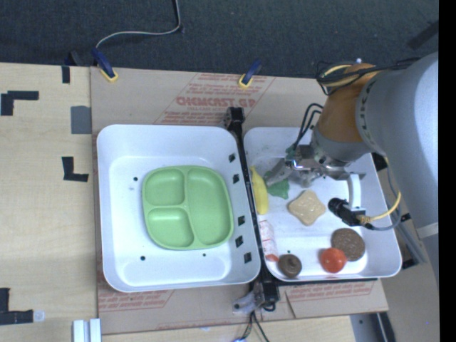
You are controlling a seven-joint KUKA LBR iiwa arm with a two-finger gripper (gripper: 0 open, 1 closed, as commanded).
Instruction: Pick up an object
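- Step in hand, by judgement: approach/descent for a grasp. The arm (356, 112) reaches into the right bin (385, 262) from its far-right side, and the gripper (285, 171) sits low over the bin's far-left part, near the wall shared w/ the left bin (114, 212).
- Jaws: metal fingers seem to splay toward a green item (278, 188) just beside the tips, but the view is too blurred to say if they're wide, narrow or closed on anything. Cannot tell; nothing seen clearly between them.
- Likely target: that green item, lying next to a yellow banana-like piece (260, 193) along the right bin's left wall. The two look to be touching or nearly so.
- Other candidates in the right bin: tan toast-like square (307, 207) mid-bin; brown cookie-like disc (348, 243) toward the near-right corner; red tomato-like ball (332, 260) at the near edge; small dark round piece (289, 264) near the near-left corner.
- Left bin holds a green divided plate (188, 206), centred; not in play for now.
- Next move calls for: tips centred over one item only, straddling the green piece w/o catching the yellow one or the bin wall, then close and lift straight up.
- Risk, as judgement: tight spot by the wall, so a nudge instead of a grip is quite possible.
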